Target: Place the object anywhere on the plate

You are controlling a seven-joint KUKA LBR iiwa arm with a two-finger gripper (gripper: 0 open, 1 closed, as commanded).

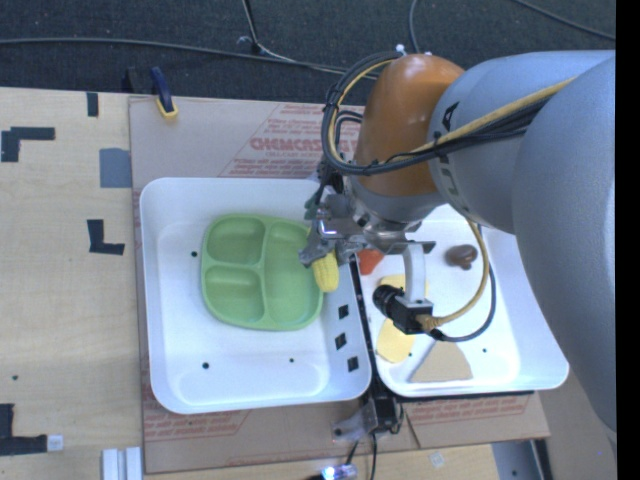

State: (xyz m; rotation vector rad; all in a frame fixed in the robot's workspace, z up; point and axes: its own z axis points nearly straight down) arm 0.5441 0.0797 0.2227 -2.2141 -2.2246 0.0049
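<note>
Over the right edge of the green sectioned plastic plate (258, 272) in the left white bin (160, 298), the pincer (322, 260) is clamped on a small yellow object (325, 272).

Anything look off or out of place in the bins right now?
Nothing spilled or damaged. The green divided plastic plate sits slightly turned in the left white bin. A small yellow object sits at the plate's right edge beneath the hand; whether it rests on the plate is unclear.
</note>
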